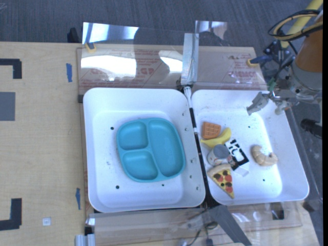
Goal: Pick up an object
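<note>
**Fingers spread above a crowded cluster**

Fingers (pixel 267 103) look spread apart and carry nothing; they hang near the far right corner of the right bin (pixel 292 188), well apart from anything you could pick. Your candidates all lie in that bin. The croissant (pixel 264 156) sits by itself toward the right wall, so you would judge it the safest choice. The rest are packed together by the left wall: a waffle (pixel 210 129) touching a banana (pixel 218 137), then a small grey piece (pixel 219 152) beside a black and white block (pixel 236 151), with a pizza slice (pixel 224 179) just below. Come down there and you may close on two things, or nudge one aside. Flat pieces like the slice may slip out. The left bin (pixel 97 137) holds a blue divided plate (pixel 150 149), probably too broad to grip.
</note>
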### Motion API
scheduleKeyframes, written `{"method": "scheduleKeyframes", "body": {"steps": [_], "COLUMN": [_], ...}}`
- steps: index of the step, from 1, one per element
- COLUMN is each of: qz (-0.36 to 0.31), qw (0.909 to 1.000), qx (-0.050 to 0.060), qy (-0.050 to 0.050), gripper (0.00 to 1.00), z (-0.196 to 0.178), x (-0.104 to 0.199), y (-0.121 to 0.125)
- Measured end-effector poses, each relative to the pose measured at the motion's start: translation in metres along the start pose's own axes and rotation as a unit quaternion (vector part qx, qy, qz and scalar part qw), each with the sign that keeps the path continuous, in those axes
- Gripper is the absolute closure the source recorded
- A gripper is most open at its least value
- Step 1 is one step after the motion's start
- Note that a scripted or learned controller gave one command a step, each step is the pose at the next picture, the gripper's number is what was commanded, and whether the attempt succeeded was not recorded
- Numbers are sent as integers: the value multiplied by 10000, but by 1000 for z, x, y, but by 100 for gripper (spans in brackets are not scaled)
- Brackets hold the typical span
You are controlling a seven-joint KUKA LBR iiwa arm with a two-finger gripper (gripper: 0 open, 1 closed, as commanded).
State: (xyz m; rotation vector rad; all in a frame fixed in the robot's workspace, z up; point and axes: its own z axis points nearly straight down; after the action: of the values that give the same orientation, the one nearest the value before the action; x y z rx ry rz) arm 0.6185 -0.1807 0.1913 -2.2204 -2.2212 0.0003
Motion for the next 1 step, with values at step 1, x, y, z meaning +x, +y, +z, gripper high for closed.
{"method": "scheduleKeyframes", "body": {"steps": [1], "qz": [1], "qw": [10000], "qx": [-46], "qy": [-12], "gripper": [0], "z": [93], "x": [68], "y": [-40]}}
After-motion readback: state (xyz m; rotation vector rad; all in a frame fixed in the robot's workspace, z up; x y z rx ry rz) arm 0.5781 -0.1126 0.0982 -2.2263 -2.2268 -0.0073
